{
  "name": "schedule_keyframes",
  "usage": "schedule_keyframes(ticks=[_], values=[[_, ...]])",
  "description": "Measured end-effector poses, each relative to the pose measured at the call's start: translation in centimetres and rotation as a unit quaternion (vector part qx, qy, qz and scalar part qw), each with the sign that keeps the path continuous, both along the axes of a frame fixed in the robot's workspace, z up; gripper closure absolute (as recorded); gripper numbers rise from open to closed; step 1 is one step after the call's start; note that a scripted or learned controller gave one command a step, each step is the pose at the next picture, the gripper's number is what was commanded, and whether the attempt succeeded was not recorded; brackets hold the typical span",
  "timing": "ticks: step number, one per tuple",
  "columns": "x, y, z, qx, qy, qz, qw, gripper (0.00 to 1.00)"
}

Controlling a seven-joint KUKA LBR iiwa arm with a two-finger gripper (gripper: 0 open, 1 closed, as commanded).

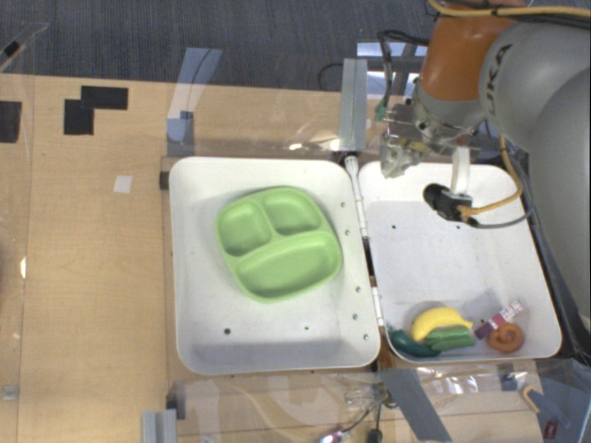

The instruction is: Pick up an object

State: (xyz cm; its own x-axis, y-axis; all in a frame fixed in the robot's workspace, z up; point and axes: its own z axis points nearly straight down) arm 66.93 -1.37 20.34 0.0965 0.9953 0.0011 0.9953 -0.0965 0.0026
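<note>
Toys: a small heap in the near corner of the right bin (517,247), well apart from the gripper (395,160), toward the camera and somewhat to its right.
Green plate: a three-part plate (279,241) lies flat in the middle of the left bin (194,340), to the gripper's left and nearer the camera.
Divider: the two bins touch along a shared rim running from just below the gripper toward the camera.
Gripper: hangs over the far left corner of the right bin, just beside the divider; nothing shows between its tips, and whether they are spread or closed cannot be told.
Banana: a yellow banana (440,320) rests on top of a green vegetable (434,341), leftmost in the heap.
Doughnut: a brown ring (505,338) lies just right of the banana, touching a small purple and white piece (506,316) behind it.
Arm: the grey arm (545,90) with its orange band (457,49) rises to the gripper's right.
</note>
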Motion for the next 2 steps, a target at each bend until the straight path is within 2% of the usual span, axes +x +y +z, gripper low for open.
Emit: schedule_keyframes(ticks=[1,2], values=[[-1.8,1.8,16.5,-0.0002,-0.002,-0.031,0.9995,1.00],[0.0,1.7,22.3,-0.0009,-0.002,0.085,0.9964,1.00]])
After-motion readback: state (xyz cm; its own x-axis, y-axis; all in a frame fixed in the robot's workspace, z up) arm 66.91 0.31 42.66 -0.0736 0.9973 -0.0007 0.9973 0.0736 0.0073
